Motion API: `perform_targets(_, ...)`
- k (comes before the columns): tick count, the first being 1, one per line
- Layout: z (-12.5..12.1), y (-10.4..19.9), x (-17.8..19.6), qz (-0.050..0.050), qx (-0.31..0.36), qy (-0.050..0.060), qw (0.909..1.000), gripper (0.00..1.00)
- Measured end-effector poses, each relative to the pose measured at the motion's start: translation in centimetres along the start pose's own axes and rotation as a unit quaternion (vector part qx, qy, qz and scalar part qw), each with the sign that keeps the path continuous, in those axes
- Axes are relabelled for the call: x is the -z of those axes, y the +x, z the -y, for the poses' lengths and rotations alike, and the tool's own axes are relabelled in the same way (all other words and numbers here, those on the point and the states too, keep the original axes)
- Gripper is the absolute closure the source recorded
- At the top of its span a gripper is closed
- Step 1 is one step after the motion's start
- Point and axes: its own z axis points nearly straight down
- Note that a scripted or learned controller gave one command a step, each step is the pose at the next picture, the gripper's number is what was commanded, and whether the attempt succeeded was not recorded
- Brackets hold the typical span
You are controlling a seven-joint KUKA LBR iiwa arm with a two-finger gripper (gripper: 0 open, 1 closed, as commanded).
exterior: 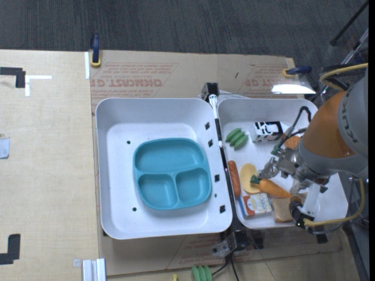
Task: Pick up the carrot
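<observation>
Small orange toy carrot [274,187] lies lower centre of the right white bin [243,111], beside a yellow slice [249,176]; gripper [280,167] sits just above it, spread cannot be told. Judged light, rigid, smooth plastic, likely to slip; best pinched across the thick middle, 1 finger each side.

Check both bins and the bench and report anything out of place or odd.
One thing stands out: a green item lies on the bench below the two bins, apart from the other food, which sits in the right bin. The blue divided plate sits level in the left bin. No spills or damage visible.
</observation>
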Motion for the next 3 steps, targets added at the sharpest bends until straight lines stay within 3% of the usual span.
perform_targets(1, -0.1, 0.0, 0.9, 0.000, -0.001, 0.000, 1.0000, 1.00)
perform_targets(2, -0.1, 0.0, 0.9, 0.000, -0.001, 0.000, 1.0000, 0.00)
perform_targets(3, 2.1, 0.4, 0.0, 0.000, 0.140, 0.000, 0.9902, 0.00)
